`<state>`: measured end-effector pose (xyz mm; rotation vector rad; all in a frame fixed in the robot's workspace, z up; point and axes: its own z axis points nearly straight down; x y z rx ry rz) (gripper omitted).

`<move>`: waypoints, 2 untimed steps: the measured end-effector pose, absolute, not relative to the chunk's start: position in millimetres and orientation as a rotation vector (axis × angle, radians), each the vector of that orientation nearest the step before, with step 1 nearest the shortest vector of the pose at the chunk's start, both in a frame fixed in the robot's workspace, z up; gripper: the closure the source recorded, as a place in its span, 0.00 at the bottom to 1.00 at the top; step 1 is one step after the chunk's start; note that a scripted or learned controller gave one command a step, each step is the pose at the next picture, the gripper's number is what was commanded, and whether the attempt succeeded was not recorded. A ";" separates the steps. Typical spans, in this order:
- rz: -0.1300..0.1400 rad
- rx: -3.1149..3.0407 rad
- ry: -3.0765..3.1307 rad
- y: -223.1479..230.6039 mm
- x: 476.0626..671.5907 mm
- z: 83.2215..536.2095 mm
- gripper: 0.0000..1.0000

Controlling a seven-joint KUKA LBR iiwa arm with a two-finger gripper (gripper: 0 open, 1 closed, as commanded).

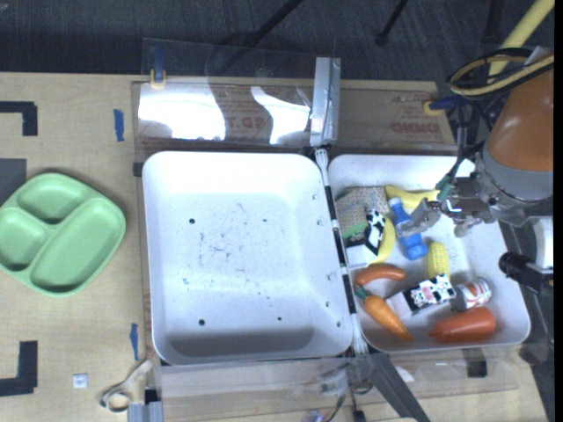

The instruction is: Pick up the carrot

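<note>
- Two white bins sit side by side on the worktop (70, 104); the left bin (237, 253) has a bare, scuffed floor, and the right bin (515, 319) holds a heap of toys.
- A green sectioned plate (57, 233) lies on the worktop, well apart to the left of both bins.
- In the right bin, a yellow banana (384, 240) curves beside a blue bottle (407, 231), with a corn cob (437, 258) just right of them.
- A black-and-white cow carton (428, 293) lies near the bin's middle, a red-and-white can (476, 294) beside it and a red pepper (464, 325) in front.
- An orange sausage-like piece (379, 275) lies just above the carrot, nearly touching it.
- The carrot (385, 316) is orange, short and tapered, lying at a slant by the right bin's left wall, near its front corner.
- The tool (435, 211) hangs over the bin's upper middle, by the blue bottle; whether its fingers are spread or pressed together cannot be told.
- The carrot lies well apart from the tool, below and left of it in the view, with the banana, corn and carton between.
</note>
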<state>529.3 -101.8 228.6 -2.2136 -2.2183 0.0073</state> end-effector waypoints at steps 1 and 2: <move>-0.001 -2.198 -2.243 -115.6 505.5 100.8 0.00; 0.000 -2.603 -1.759 -70.3 501.3 183.9 0.00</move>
